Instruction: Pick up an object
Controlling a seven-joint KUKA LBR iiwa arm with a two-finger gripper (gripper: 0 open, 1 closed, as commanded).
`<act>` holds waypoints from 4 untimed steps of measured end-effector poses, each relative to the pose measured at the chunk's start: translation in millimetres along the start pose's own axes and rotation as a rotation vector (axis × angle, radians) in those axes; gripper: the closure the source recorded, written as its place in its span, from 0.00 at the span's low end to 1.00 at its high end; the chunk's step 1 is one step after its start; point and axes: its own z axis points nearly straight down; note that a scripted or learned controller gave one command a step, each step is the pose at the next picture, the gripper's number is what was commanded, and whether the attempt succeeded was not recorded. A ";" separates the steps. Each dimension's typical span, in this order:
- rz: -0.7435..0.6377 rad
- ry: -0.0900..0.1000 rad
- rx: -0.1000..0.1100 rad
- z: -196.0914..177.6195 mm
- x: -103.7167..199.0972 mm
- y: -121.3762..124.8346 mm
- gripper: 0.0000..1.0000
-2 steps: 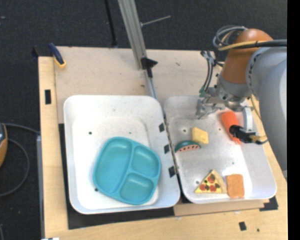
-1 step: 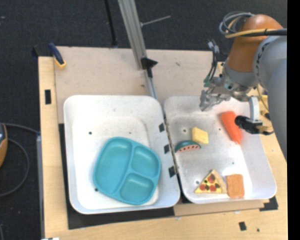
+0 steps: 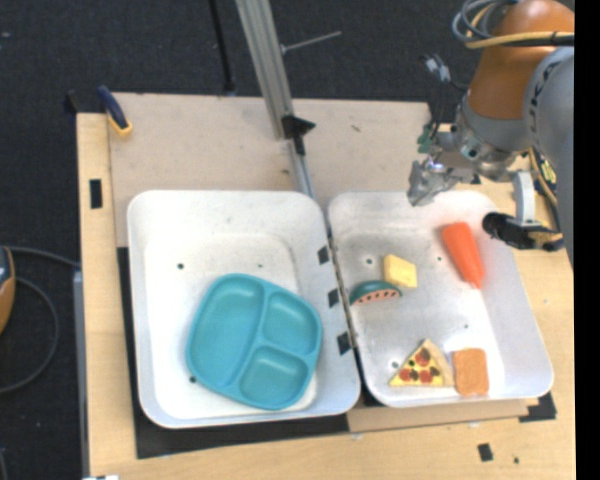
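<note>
2 shallow white bins sat side by side on the bench. Nearest me, along the front of the right bin [image 3: 520,298], lay a toy pizza slice [image 3: 421,366] with a tan, bread-like square [image 3: 470,371] just beside it on its right. In the left bin [image 3: 160,268] a teal divided plate [image 3: 255,340] with 3 compartments rested toward the front, tilted a little askew.

Further back in the right bin, a watermelon slice [image 3: 375,292] lay close to the inner wall, with a yellow cheese wedge [image 3: 400,271] just beside it. An orange carrot [image 3: 463,252] lay to the right of those, well apart from the cheese, its length pointing front to back.

Behind the carrot, the gripper [image 3: 424,184] hung over the back edge of the right bin, apart from every toy and with nothing visibly between its fingers; I could not tell whether it was open or shut. The grey arm rose from it to the right, its orange band [image 3: 515,58] above the wrist.

Farthest off, a slanted aluminium rail [image 3: 265,58] ran up from between the bins across the back of the bench, and a blue-and-yellow clamp [image 3: 114,109] sat at the bench's far left corner
</note>
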 end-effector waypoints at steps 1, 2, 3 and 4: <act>-0.001 0.001 0.004 -15.2 -1.1 1.0 1.00; -0.002 0.002 0.008 -9.7 42.7 -10.0 1.00; -0.003 0.003 0.006 -23.3 94.2 -24.6 1.00; -0.004 0.003 0.006 -34.8 144.7 -40.8 1.00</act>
